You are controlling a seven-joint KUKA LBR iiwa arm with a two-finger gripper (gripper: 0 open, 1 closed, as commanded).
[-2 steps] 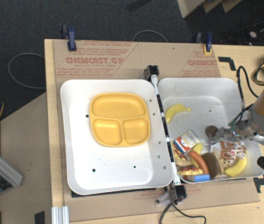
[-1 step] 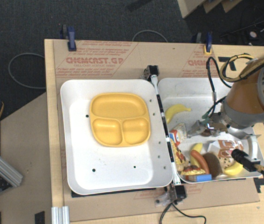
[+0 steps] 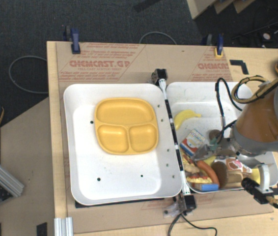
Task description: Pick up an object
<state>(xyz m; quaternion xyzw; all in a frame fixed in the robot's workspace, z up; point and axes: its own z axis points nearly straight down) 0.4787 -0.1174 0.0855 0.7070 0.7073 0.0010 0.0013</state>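
A: The arm [image 3: 257,122] reaches in over the right bin [image 3: 203,90], and its pincer [image 3: 212,144] sits low among the clutter near the bin's front. Whether the pincer is open or closed cannot be told; the wrist and the pile hide it.

B: Which thing would it be going for?

A: Likely the sausage [image 3: 208,172], an orange-red piece lying in the right bin just below the pincer. Its long axis runs diagonally, from upper left toward lower right, with the rounded far end pointing at the bin's front edge.

B: What could spoil the pick?

A: Crowding, mostly. The sausage lies against a brown piece [image 3: 221,173] and close above a small blue block [image 3: 208,187], with a printed packet [image 3: 194,140] close by. A closing pincer could catch a neighbour or pinch two things at once. If it closes along the sausage's length, not across it, the round body would probably roll out.

B: And the rest?

A: The banana [image 3: 185,117] lies apart, farther back. The yellow tray [image 3: 125,124] sits in the left bin [image 3: 80,156], well clear.
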